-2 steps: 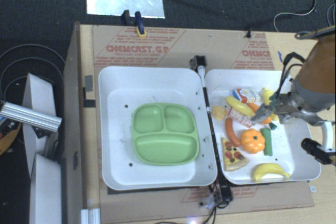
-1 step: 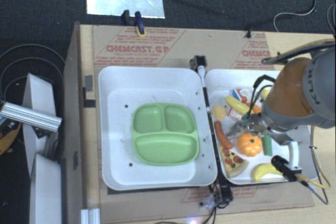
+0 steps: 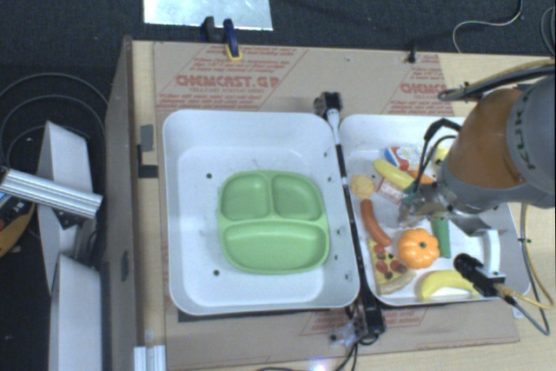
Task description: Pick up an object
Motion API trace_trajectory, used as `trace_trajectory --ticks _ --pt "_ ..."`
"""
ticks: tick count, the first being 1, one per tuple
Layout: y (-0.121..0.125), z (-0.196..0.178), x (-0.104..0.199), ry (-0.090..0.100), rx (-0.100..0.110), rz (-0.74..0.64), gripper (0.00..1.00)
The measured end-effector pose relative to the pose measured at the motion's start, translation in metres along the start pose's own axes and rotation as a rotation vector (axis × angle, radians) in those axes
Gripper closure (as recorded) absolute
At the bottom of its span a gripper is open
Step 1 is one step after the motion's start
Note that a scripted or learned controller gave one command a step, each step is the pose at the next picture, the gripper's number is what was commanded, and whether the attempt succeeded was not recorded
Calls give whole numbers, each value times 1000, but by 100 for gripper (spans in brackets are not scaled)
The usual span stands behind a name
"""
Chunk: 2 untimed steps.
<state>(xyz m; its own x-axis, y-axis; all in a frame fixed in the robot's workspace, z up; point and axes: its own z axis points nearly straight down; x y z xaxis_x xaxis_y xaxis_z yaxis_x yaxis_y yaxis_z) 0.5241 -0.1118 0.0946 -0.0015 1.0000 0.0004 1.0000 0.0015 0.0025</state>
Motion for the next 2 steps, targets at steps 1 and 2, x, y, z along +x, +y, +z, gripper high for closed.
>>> trace_trajectory --ticks 1,2 --pt "0 0 0 0 0 0 0" --pt "54 -3 -29 -2 -4 -3 0"
